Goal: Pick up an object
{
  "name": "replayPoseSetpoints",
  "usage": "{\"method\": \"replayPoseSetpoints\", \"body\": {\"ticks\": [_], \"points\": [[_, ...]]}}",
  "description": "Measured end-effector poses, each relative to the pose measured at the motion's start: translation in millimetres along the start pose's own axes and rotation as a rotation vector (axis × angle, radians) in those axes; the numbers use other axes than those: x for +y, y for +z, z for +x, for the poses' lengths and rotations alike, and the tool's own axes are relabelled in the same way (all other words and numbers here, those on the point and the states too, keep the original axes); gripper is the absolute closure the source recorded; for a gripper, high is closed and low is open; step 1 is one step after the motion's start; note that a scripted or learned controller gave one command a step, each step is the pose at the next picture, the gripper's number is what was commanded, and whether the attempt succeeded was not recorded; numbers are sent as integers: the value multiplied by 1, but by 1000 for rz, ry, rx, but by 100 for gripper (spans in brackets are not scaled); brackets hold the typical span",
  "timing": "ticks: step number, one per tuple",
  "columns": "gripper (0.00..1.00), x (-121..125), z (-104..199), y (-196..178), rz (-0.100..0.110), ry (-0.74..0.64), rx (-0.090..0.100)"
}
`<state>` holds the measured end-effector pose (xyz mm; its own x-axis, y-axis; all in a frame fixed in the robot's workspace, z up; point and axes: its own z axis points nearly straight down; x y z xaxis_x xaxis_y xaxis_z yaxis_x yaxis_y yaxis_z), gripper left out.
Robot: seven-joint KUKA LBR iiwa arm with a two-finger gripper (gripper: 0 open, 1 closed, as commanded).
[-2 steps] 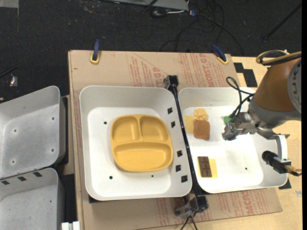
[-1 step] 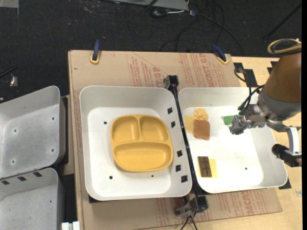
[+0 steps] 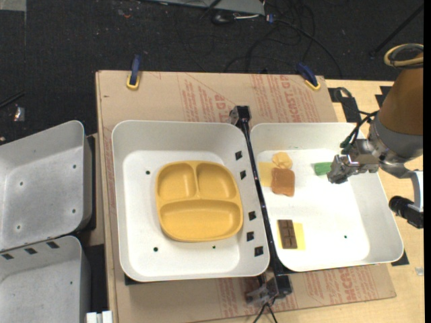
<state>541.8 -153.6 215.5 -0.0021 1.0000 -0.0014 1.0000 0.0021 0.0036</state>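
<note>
gripper (image 3: 339, 172) over right bin (image 3: 377, 247), touching green object (image 3: 322, 169) | finger state: cannot tell | yellow divided plate (image 3: 199, 201) in left bin (image 3: 128, 200)

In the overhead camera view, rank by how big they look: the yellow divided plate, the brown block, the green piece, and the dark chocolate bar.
1. yellow divided plate
2. brown block
3. dark chocolate bar, close to the block
4. green piece, partly hidden by the gripper
</note>
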Motion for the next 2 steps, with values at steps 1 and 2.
{"method": "replayPoseSetpoints", "body": {"ticks": [1,2], "points": [[100,12,51,5,3,-6,3],[100,31,101,12,2,-6,3]]}}
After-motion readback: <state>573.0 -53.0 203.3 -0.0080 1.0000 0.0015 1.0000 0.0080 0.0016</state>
